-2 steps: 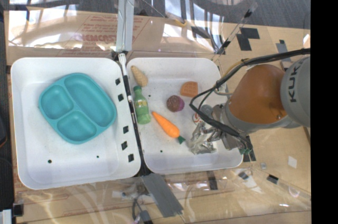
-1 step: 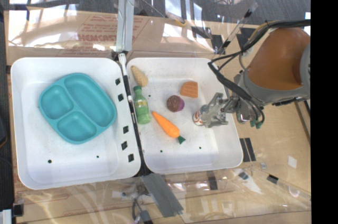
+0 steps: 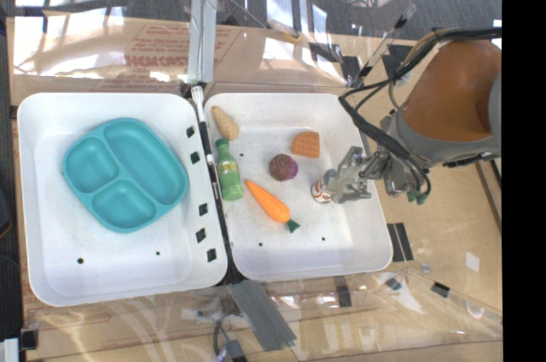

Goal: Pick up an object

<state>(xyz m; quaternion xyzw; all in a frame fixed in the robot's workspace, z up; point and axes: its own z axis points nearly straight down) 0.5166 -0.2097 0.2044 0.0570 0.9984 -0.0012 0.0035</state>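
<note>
Orange-and-white small toy [image 3: 322, 192] is seen right at the jaws' tip, carrot [image 3: 270, 202] further left; whether the jaws [image 3: 341, 183] grip can't be told.

Robot lab: arm [image 3: 452, 96], bench bins [image 3: 51, 266].

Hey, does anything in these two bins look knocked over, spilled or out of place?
Nothing spilled or broken. The green bottle lies on its side against the right bin's left wall, beside the carrot. The blue plate sits flat in the left bin.
</note>
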